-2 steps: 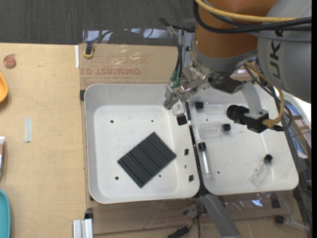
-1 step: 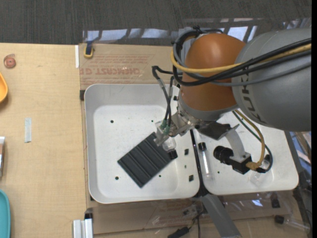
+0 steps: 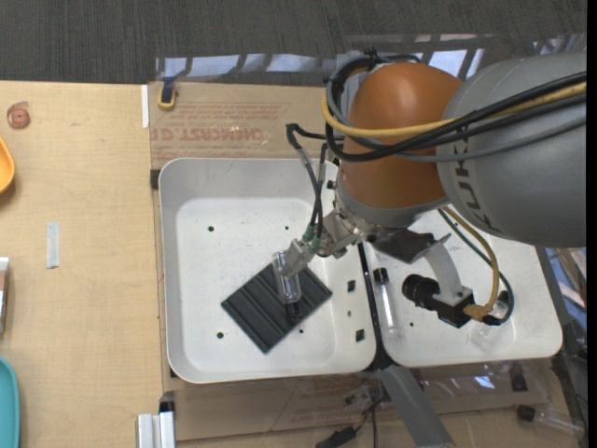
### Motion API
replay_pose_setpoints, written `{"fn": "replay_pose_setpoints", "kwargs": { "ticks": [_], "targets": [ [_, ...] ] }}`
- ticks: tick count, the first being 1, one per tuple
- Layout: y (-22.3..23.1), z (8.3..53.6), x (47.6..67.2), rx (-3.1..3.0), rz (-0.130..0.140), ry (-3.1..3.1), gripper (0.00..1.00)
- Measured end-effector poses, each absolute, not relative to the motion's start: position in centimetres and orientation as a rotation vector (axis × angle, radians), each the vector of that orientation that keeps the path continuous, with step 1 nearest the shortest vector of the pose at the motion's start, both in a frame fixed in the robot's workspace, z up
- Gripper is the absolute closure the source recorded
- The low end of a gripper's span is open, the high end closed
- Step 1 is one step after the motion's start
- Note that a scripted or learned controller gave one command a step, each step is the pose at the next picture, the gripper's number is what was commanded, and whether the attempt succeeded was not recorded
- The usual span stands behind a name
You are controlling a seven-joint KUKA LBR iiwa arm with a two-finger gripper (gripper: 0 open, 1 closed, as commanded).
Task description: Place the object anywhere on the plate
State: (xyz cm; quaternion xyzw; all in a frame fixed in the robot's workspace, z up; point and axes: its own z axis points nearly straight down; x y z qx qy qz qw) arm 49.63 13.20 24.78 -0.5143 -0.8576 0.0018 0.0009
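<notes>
A black ridged rectangular plate (image 3: pixel 256 308) lies turned diagonally on the floor of the left white bin (image 3: pixel 187 250). My gripper (image 3: pixel 288 287) reaches down from the orange-banded wrist and stands over the plate's upper right part, its tip at or just above the ridges. A small dark bit shows at the gripper's tip against the plate, and I cannot make out whether it is a separate object. The wrist hides the strip between the two bins.
The right bin (image 3: pixel 522 339) holds a clear tube-like item (image 3: pixel 383 299) near its left wall, with a black fitting and cables (image 3: pixel 437 299) of the arm above it. Cardboard lies behind the bins. A wooden bench top stretches to the left.
</notes>
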Motion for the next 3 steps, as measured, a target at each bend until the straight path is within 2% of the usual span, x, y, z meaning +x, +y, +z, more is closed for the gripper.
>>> {"fn": "replay_pose_setpoints", "kwargs": {
  "ticks": [1, 2, 3],
  "targets": [
    [17.5, 35.4, 58.8, -1.724, 0.004, -2.628, 0.0],
    [18.6, 35.3, 63.3, -1.265, 0.003, -2.877, 0.0],
    [21.3, 33.1, 65.6, -0.738, 0.0, -3.056, 0.0]
  ]
}}
